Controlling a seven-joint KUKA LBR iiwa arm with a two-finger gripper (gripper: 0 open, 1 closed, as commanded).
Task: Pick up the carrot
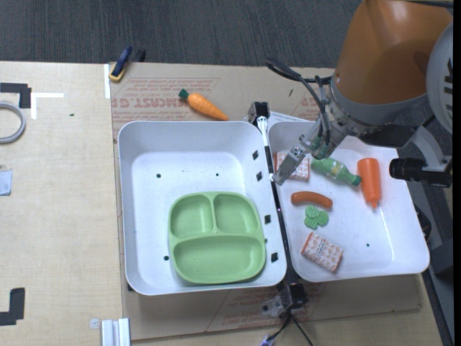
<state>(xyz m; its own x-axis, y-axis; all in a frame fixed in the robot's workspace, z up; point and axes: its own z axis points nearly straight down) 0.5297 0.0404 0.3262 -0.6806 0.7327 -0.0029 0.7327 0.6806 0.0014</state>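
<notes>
The fingers of the gripper [292, 166] hang over the far-left corner of the right bin [403, 262], close to the wall between the two bins; whether they are spread or pressed together I cannot tell, and nothing is visibly between them. Just under them lies a small red-and-white packet [298, 169]. To the right are a green bottle [337, 170] and an orange tube-like toy [370, 181]; nearer are a sausage [312, 199], a green ridged piece [315, 218] and a wafer-like packet [322, 252]. The left bin [144, 157] holds a green divided plate [215, 237]. The carrot [204, 104] lies outside both bins, on the cardboard [162, 96] on the bench, beyond the far edge of the left bin, well apart from the fingers.

The likely failure is a wrong pick: closing here would catch the packet or bottle, and the orange toy could be mistaken for the carrot. Reaching the carrot means clearing the bin walls, which the fingers could clip.
</notes>
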